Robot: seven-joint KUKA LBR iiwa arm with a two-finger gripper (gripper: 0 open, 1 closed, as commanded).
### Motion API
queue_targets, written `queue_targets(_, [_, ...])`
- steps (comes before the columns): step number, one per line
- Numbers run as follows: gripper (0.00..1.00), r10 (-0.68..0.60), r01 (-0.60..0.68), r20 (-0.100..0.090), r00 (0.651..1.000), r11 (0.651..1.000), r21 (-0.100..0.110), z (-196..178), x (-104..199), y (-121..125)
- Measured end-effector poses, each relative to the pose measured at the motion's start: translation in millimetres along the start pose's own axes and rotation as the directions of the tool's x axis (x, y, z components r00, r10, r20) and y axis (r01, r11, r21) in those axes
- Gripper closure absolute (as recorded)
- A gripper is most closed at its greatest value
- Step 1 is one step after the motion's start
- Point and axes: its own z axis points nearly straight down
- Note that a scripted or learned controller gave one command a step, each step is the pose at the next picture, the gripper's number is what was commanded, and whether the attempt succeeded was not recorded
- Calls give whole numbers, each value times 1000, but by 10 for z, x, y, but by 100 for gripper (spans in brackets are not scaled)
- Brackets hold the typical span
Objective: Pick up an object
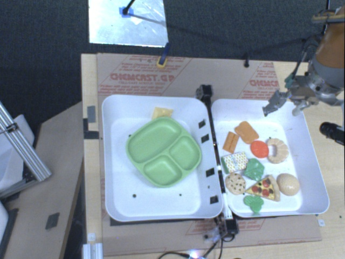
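Observation:
The right bin [302,124] holds several toy foods: an orange piece [246,131], an orange stick [230,141], a red disc [259,149], a ringed donut [277,150], a patterned cracker [235,161], green leaves [253,169], a cookie [235,183], a pizza slice [264,188], a tan bun [288,184] and a green piece [252,203]. My gripper [284,106] hangs above the bin's far edge, its two fingers spread apart with nothing between them, well behind the foods.
The left bin [116,198] carries a green divided plate [163,151] and a small yellow piece [161,113] at its far side. A black divider [212,144] runs between the bins. A shiny sheet [127,15] lies beyond the bench.

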Motion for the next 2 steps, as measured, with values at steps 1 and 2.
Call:
queue_targets(1, [0,-2,2,2,1000,1000,-10,-60,2,19])
queue_targets(2, [0,0,0,1,1000,1000,-7,372,23,-28])
